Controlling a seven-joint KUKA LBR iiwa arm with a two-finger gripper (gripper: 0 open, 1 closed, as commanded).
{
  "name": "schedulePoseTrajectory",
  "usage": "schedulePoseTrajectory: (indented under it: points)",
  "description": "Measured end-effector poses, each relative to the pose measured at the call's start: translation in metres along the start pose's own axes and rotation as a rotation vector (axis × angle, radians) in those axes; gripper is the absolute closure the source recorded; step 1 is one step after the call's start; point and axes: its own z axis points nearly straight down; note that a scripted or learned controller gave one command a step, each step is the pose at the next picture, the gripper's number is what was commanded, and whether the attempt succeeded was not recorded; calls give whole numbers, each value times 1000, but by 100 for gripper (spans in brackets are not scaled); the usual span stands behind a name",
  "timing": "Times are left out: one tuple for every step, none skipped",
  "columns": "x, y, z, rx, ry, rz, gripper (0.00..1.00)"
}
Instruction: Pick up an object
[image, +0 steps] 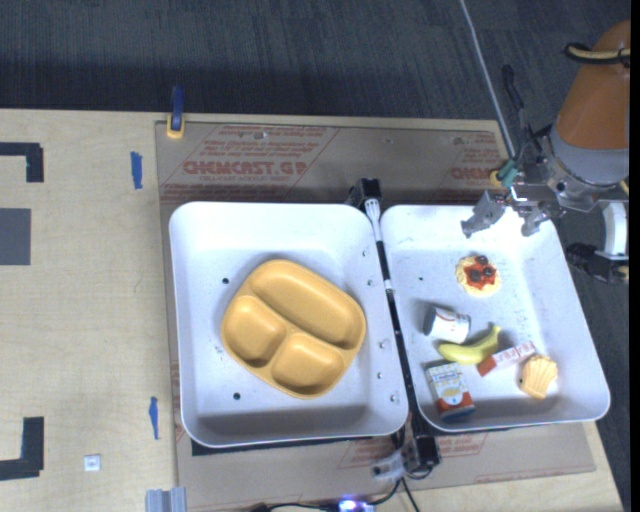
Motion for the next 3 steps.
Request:
schedulePoseTrajectory:
  points:
    - [16,-47,134,-2,-1,1,0]
    - [27,-112,134,-2,0,1,0]
    - [26,-110,123,-10,-3,3,100]
